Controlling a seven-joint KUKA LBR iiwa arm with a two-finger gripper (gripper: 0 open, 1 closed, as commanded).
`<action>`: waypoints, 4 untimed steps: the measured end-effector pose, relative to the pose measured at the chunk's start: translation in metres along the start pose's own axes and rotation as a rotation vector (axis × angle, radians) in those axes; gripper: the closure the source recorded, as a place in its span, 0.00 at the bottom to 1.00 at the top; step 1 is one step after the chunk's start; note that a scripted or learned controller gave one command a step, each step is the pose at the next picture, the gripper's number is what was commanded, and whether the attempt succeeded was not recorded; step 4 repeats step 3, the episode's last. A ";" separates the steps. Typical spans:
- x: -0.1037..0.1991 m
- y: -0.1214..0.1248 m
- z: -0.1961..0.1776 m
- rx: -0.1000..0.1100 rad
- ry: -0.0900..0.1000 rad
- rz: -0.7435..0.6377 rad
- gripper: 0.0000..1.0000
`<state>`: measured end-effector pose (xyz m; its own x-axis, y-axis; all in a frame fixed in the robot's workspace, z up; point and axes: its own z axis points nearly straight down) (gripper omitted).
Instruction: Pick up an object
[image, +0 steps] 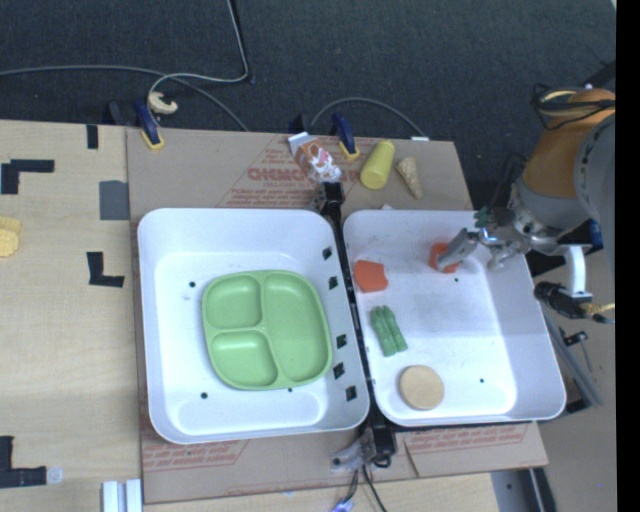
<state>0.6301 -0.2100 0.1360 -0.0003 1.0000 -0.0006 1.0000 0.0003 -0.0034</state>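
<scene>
The right bin (520, 340) holds an orange-red block (368, 276) near its left wall. Below that lie a green ridged piece (388, 331) and a round tan disc (421, 387) at the front. A small red object (440, 256) lies at the back of this bin. My gripper (459, 252) reaches in from the right and hangs low, its tip right against that red object. Whether the object is gripped or only beside the tip is unclear from this angle.
The left bin (170, 250) carries a green divided plate (267, 328). Behind the bins, on the cardboard, lie a yellow cylinder (377, 165), a tan cone (410, 177) and a small printed packet (315, 158). Blue clamps (150, 125) and cables sit along the back edge.
</scene>
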 end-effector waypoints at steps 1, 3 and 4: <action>0.033 0.040 0.049 -0.007 -0.001 -0.002 0.00; 0.087 0.039 -0.011 -0.005 0.001 -0.002 1.00; 0.087 0.039 -0.011 -0.005 0.001 -0.002 1.00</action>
